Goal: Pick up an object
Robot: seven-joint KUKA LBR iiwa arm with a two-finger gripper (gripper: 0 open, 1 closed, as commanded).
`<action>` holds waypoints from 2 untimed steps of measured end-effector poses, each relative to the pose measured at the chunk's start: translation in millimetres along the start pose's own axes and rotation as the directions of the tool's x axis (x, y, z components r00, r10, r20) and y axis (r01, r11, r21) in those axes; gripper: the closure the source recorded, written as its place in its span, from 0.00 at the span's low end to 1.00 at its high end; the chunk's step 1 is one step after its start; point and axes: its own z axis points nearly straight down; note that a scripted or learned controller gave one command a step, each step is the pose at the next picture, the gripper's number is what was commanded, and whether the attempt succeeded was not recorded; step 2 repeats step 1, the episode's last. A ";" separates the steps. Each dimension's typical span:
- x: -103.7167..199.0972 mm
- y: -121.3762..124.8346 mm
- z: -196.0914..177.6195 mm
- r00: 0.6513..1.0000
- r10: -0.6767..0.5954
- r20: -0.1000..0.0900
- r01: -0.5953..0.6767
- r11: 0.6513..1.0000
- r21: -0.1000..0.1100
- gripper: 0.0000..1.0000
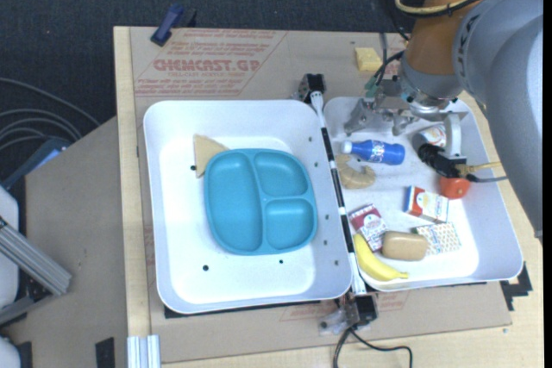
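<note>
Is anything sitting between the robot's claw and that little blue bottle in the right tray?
Nothing visible does. The gripper hangs at the far end of the right bin, and the blue bottle lies just below it in the camera view, with bare white floor between them.

One fixed camera looks down at a slant on the worktop [259,56] from above. Both white bins sit mid-frame at moderate range; the arm [483,39] enters from the right

Bench [216,65] under two white bins [172,271]

Two white bins [164,185], one blue tray [259,201], one banana [375,265]
</note>
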 end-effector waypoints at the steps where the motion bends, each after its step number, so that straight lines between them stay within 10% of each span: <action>1: -10.2 -1.4 20.9 1.000 0.003 -0.001 -0.003 1.000 0.004 0.00; 2: -10.2 -1.4 20.9 1.000 0.003 -0.001 -0.003 1.000 0.004 0.00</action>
